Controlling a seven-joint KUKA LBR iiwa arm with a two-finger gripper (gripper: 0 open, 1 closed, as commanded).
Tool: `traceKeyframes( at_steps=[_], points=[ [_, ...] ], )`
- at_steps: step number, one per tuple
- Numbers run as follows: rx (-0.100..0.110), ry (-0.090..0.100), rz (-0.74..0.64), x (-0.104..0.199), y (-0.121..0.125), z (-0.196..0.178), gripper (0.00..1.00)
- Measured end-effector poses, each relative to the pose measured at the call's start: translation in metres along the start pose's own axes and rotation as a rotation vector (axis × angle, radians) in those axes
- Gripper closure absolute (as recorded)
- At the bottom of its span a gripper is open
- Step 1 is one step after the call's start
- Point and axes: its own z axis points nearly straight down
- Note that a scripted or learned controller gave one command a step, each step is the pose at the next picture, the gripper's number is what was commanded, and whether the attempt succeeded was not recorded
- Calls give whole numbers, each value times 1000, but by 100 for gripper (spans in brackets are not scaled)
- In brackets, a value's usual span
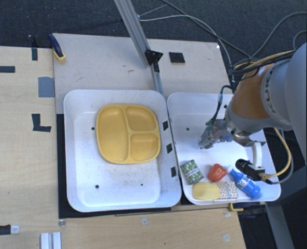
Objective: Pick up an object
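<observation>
Left side of the frame: we see the bare wooden desk point(18, 154) with dark tape marks, nothing to grab there. Center-left, the left bin point(75, 191) holds one yellow divided plate point(128, 133) lying flat, well apart from the arm, so we don't judge it the target.

Moving right, the right bin point(187, 105) has its small objects bunched in the lower part: a green packet point(191, 171), a yellow lump point(206, 191) below it, a red-orange piece point(217, 172), a patterned pad point(227, 190) and a blue bottle point(246, 184). Probably they sit there simply where they were dropped.

The claw point(209, 139) hangs over the bin's bare middle, just above the cluster, nothing between its fingers that we can see. Open or closed: cannot tell, too blurred. We judge the pick not yet made; nearest candidates are the green packet and the red-orange piece. Crowding could spoil the grasp.
</observation>
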Motion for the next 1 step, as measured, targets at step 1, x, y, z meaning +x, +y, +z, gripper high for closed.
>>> traceKeyframes(
  at_steps=[1],
  points=[
    [2, 1, 0, -1, 3, -63, 100]
  ],
)
